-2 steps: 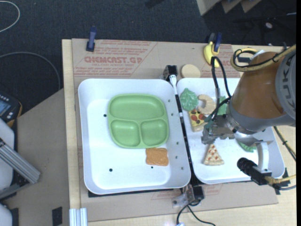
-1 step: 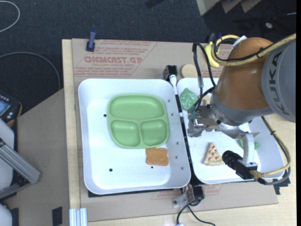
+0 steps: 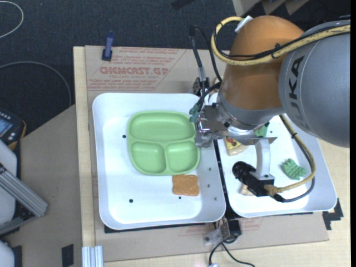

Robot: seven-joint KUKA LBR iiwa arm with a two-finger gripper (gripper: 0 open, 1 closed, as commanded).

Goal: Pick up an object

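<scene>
The arm's tool is hovering beside a green divided tray; its grip cannot be told, and nothing appears picked yet.

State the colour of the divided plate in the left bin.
Light green; the divided plate shows plainly in the camera view.

A green divided plate and toast piece lie in the left bin.
</scene>
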